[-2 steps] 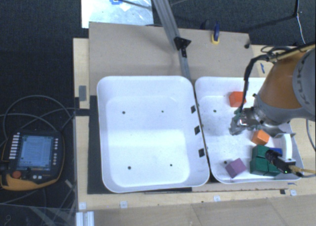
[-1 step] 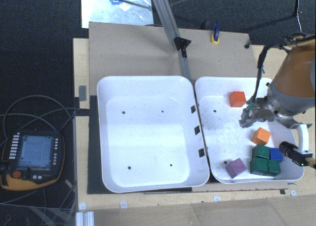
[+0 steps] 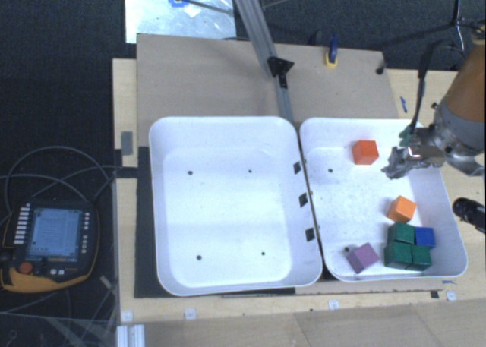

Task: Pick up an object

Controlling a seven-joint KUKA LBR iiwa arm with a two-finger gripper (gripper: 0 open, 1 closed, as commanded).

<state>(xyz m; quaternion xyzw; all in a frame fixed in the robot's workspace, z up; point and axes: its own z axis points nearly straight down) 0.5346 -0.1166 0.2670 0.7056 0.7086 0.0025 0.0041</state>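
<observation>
My gripper (image 3: pixel 396 168) hangs over the right bin (image 3: pixel 334 186), near its right wall. An orange-red cube (image 3: pixel 365 152) lies a little to its left at the back of the bin. A lighter orange block (image 3: pixel 402 208) sits below the gripper toward the front. At the bin's front right corner, green blocks (image 3: pixel 402 247) and a blue block (image 3: pixel 424 237) are bunched together. A purple block (image 3: pixel 363 257) lies by the front wall. Nothing shows between the fingers.
The left bin (image 3: pixel 175 186) stands beside the right one, with a row of black clips (image 3: pixel 303 199) on the shared wall. A slanted metal pole (image 3: pixel 258 23) crosses the back of the bench. A teach pendant (image 3: pixel 49 243) lies off the bench at left.
</observation>
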